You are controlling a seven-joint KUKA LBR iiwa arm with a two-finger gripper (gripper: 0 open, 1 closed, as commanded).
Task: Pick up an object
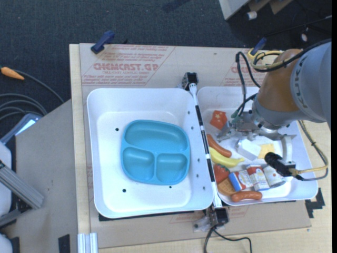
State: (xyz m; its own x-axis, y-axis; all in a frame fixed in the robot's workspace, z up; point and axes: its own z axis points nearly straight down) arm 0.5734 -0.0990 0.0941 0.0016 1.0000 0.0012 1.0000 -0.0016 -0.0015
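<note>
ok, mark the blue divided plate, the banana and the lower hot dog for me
blue divided plate (155,152), camera view, middle of the plate.
banana (224,157), camera view, mid-length of the yellow peel.
lower hot dog (246,196), camera view, middle of the sausage.

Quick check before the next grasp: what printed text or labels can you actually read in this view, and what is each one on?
"CHEMCAST GP": red print on the brown sheet under the bins, behind the left bin.
Smaller red lines around that print: too blurred to read.
Red print at the sheet's back right, beside the arm: partly hidden, unreadable.
Red-and-white packet in the right bin: markings too small to read.
Blue divided plate: no text.
</note>
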